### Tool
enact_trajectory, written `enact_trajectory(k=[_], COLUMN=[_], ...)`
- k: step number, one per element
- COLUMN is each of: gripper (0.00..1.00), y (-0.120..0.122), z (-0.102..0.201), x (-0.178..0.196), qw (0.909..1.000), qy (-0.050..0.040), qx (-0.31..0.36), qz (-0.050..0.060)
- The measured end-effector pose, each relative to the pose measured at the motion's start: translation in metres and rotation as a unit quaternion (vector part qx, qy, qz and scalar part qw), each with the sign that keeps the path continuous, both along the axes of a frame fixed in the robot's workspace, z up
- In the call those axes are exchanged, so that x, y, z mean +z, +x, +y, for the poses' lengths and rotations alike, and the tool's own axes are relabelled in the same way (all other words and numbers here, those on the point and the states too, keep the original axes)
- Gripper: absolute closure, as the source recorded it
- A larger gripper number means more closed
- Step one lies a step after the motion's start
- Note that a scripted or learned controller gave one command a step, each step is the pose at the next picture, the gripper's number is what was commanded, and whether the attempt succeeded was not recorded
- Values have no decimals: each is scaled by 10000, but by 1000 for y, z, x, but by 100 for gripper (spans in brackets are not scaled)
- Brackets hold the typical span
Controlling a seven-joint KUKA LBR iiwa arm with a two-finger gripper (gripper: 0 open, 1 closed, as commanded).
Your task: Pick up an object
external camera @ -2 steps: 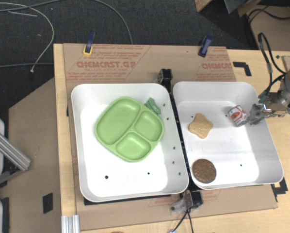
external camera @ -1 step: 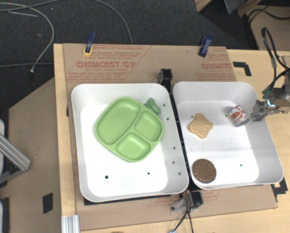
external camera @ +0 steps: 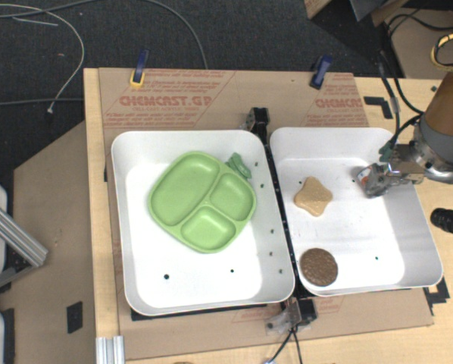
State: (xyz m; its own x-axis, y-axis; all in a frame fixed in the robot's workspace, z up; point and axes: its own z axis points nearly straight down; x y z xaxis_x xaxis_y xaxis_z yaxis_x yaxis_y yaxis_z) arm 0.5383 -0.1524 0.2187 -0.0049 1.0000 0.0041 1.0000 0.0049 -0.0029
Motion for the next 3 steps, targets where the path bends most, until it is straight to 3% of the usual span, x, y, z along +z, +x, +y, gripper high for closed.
enact_trajectory(k=[2,3], gripper=[100,100], y=[-23,-17], z=[103,160], x=[-8,-8], qw=[10000,10000], qy=[-4,-4], qx=[1,10], qz=[3,-12])
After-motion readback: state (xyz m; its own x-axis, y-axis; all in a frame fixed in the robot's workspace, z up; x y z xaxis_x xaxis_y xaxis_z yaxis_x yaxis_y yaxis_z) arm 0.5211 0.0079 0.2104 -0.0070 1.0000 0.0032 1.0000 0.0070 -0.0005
